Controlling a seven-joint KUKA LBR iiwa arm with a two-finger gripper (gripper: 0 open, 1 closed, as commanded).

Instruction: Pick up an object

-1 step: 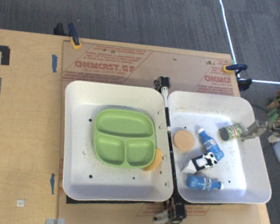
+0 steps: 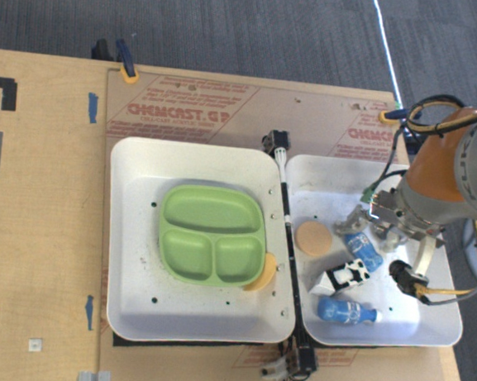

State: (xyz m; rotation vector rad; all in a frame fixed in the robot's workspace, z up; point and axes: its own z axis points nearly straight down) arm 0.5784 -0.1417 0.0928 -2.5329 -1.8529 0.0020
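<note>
The arm, grey with its orange band (image 2: 436, 165), reaches into the right bin (image 2: 425, 330) from three o'clock, and the gripper (image 2: 366, 230) sits low over the cluster near the bin's centre. Whether the fingers are open or closed cannot be told from here, nor whether anything is between them.

Candidates for the pick all lie in that right bin: a small blue packet (image 2: 364, 253) right under the gripper, a black-and-white block (image 2: 347, 275) just beside it toward seven o'clock, a tan round disc (image 2: 314, 239) at nine o'clock of the gripper, and a blue bottle (image 2: 346, 312) lying on its side near the bin's six o'clock wall. The left bin (image 2: 128, 217) holds a green divided plate (image 2: 213, 235) with an orange piece (image 2: 261, 272) touching its four o'clock corner.

The blue packet looks like the target. To do this well, the fingers should straddle its narrow side, descend straight, and close before lifting, keeping clear of the neighbouring block so it is not dragged along. Lift slowly and vertically.
</note>
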